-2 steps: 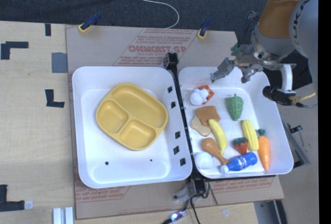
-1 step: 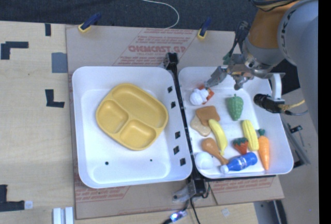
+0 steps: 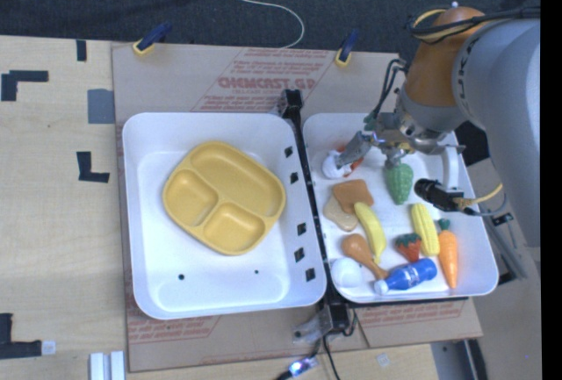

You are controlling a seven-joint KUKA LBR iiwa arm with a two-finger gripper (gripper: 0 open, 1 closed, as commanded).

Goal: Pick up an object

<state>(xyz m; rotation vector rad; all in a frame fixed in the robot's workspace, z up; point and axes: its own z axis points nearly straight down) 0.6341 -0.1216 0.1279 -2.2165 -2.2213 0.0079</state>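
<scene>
Right bin: pickle under pincer

The grey arm is reaching in from the right with its orange band turned toward the camera, and the gripper is hanging low with its fingers spread apart.
</scene>
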